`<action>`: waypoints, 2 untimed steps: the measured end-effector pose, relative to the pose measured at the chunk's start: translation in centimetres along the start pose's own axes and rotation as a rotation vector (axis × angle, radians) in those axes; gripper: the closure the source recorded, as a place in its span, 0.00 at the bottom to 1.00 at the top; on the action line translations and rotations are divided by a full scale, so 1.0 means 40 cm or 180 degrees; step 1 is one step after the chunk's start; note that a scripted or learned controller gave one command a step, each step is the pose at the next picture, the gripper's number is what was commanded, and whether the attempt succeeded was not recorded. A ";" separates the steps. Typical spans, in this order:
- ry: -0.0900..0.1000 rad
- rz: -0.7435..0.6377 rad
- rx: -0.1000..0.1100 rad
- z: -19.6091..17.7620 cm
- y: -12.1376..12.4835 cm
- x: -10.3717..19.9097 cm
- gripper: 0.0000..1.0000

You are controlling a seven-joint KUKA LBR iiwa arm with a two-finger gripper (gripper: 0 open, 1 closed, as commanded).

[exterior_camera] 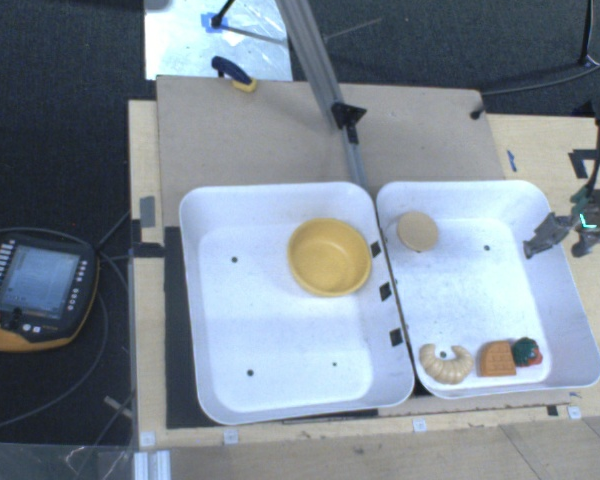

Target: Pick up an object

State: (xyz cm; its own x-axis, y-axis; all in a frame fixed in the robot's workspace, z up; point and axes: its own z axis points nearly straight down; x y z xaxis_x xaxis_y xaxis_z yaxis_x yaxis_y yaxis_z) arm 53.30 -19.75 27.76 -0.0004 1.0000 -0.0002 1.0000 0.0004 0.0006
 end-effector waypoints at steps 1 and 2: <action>0.0000 0.0000 0.0000 0.000 0.000 0.000 0.00; 0.0002 0.0001 0.0009 0.105 0.000 -0.008 0.00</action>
State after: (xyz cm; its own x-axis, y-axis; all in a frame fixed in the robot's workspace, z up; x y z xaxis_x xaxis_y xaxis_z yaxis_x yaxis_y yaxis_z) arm 53.30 -20.08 23.55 0.0000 1.0000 0.0004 1.0000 0.0000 -0.0023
